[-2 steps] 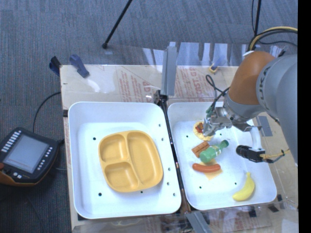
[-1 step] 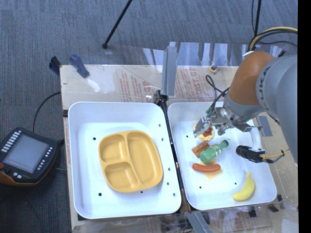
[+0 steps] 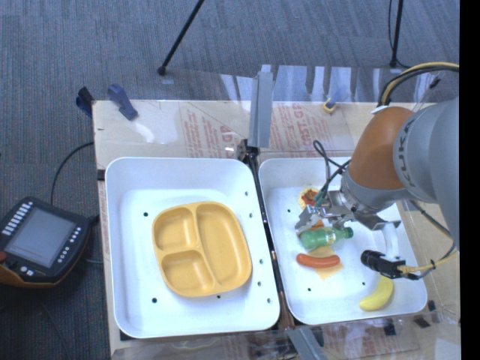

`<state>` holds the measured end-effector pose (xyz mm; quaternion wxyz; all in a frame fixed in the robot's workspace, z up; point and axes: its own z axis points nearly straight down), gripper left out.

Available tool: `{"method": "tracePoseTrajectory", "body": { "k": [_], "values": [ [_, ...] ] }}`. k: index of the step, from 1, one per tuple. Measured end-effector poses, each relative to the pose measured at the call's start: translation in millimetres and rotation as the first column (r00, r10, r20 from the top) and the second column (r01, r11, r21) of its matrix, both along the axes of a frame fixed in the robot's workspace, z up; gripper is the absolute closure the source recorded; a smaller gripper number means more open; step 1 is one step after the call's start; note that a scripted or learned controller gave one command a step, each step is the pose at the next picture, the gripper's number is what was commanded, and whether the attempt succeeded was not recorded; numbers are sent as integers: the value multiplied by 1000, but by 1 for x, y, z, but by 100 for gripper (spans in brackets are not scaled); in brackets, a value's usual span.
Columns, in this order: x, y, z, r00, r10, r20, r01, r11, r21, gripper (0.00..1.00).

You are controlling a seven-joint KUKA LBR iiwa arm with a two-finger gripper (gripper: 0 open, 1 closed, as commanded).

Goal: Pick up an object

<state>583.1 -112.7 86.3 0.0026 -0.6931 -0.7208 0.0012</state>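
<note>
From the overhead camera, the gripper (image 3: 324, 220) hung low in the right bin (image 3: 289, 172), directly over the green bottle (image 3: 325, 237). To do this step well, the arm likely needed to settle squarely across the bottle's narrow width before closing, since a round body can roll aside. The bottle lay on its side just under the fingertips, a red sausage (image 3: 317, 260) just below it. Whether the fingers were spread or closed could not be told
</note>
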Motion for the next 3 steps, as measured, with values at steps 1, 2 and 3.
{"method": "tracePoseTrajectory", "body": {
  "k": [1, 2, 3],
  "values": [
    [7, -42, 3, 998, 62, 5, -62, 998, -1, 0],
    [-26, -38, 1, 995, -102, 2, 102, 995, 0, 0],
    [-46, -40, 1, 978, -207, 1, 207, 978, 1, 0]
  ]
}}
